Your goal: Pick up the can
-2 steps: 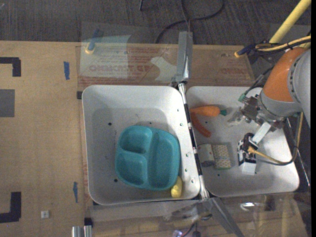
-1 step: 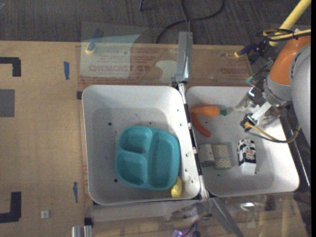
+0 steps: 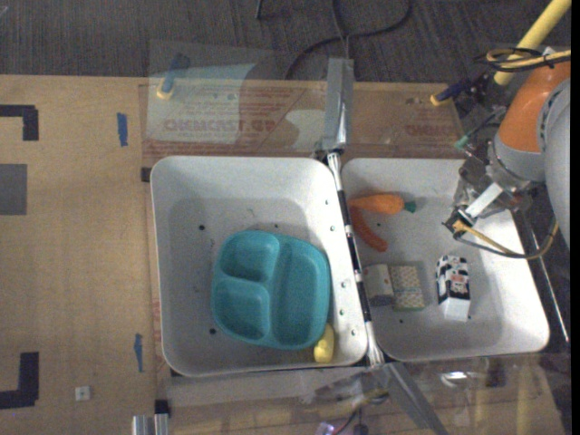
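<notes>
What looks like the can (image 3: 399,285), a short grey and tan item, lies on its side on the floor of the right bin (image 3: 517,333), near the bin's left wall. My gripper (image 3: 475,188) hangs over the right bin's upper right part, below the orange wrist band. It is well up and to the right of the can, apart from it, and nothing shows between it and the can.
A black-and-white carton (image 3: 453,286) stands just right of the can. An orange carrot (image 3: 379,204) and a reddish-orange piece (image 3: 369,232) lie at the bin's upper left. The left bin (image 3: 181,198) holds a teal divided plate (image 3: 270,288) and a yellow item (image 3: 323,346).
</notes>
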Motion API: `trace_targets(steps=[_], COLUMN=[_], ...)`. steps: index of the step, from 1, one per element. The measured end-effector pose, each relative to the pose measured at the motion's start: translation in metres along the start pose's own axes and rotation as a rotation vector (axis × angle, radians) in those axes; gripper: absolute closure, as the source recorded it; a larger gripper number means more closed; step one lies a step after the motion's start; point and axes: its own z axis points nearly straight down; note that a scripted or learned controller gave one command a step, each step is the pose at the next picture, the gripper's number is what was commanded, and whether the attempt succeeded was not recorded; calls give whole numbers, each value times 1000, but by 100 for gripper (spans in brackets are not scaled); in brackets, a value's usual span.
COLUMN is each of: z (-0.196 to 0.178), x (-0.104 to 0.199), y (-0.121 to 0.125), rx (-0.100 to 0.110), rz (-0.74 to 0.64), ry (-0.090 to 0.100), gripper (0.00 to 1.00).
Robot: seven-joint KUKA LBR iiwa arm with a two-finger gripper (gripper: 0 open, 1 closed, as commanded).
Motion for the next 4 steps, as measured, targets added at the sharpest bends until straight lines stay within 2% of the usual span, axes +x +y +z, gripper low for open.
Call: trace_targets(steps=[1,2,3,4], z=[-106,-106,12,12], x=[37,38,4,4], y=[-34,-34,-12,-12], rx=[-1,0,-1,-1], rz=[-334,-335,-275,-275], ry=[-1,-1,0,0], gripper=[100,0,0,0])
